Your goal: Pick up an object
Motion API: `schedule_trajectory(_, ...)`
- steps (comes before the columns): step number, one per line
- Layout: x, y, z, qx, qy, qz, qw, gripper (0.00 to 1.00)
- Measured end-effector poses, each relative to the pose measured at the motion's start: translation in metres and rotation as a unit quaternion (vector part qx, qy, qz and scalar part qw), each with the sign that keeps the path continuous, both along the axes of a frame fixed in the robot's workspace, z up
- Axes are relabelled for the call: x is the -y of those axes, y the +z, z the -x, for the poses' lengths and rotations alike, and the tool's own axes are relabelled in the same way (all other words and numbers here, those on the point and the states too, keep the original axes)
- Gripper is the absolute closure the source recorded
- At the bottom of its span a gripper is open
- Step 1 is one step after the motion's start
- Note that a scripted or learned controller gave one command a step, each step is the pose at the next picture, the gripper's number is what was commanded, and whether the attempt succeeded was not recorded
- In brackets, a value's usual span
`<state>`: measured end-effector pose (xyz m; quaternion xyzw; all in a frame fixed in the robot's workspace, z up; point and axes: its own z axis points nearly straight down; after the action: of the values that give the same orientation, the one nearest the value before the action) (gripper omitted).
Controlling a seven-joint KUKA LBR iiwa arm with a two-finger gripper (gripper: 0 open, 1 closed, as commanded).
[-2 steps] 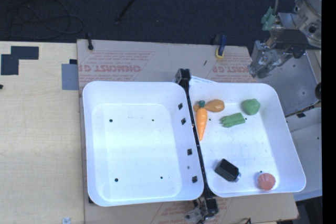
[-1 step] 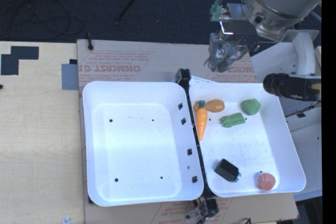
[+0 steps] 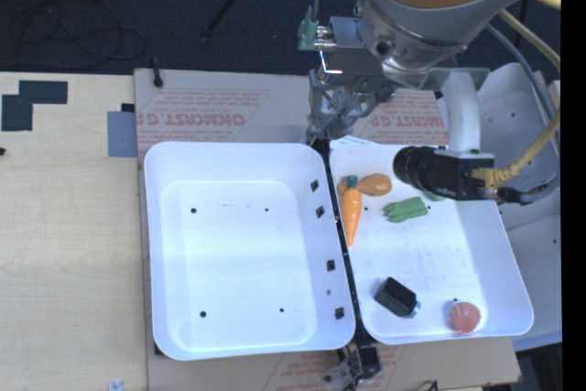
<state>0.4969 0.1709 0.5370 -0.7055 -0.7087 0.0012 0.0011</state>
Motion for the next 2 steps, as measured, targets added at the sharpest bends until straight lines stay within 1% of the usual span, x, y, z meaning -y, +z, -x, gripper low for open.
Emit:
schedule_trajectory(1, -0.077, -0.102, 0.013, -0.005, 0.002, 0.0025, 1.0000, 1.00)
schedule_trajectory(2, -0.071, -0.181, -0.005, -0.004, -0.002, 0.0032, 1.0000, 1.00)
